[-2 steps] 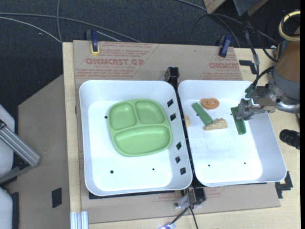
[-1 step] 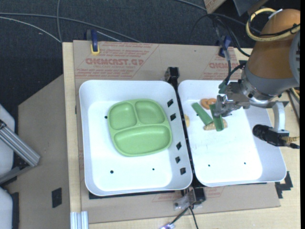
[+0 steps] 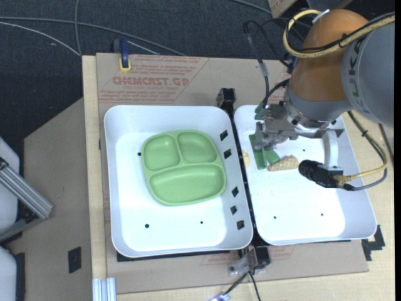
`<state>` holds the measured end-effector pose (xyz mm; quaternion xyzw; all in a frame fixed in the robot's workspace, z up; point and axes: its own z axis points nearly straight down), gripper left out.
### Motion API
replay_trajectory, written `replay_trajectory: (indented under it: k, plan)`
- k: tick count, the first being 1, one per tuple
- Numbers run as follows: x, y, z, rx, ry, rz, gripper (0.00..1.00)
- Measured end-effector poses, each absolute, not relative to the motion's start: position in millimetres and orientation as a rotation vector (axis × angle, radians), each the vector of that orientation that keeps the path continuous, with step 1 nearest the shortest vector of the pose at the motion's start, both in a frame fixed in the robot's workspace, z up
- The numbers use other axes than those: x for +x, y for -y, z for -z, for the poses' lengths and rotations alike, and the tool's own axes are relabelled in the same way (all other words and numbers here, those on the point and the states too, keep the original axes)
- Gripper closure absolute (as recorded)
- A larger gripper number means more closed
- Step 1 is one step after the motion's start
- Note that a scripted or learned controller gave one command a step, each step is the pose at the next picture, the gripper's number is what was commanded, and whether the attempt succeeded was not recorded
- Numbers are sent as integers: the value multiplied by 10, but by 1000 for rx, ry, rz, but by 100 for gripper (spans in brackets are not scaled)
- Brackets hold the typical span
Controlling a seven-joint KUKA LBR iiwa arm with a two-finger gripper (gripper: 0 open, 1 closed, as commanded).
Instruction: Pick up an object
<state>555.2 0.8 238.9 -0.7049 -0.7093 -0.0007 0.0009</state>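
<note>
My gripper (image 3: 268, 144) hangs low at nine o'clock in the right bin (image 3: 313, 221), directly over the green piece (image 3: 260, 152) and tan piece (image 3: 283, 163), to reach them; its grasp I cannot tell.

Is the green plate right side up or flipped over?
Right side up. The green plate lies flat in the left bin, and its three hollow compartments face upward, two small ones above one long one.

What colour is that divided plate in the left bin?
Light green, with three compartments; the camera view shows the plate plainly, lying in the white left bin.
</note>
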Motion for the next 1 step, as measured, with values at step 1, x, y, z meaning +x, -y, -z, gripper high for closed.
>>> replay_trajectory:
  k: [1]
  plan:
    - [5813, -480, -2435, -2215, 2229, 6, 100]
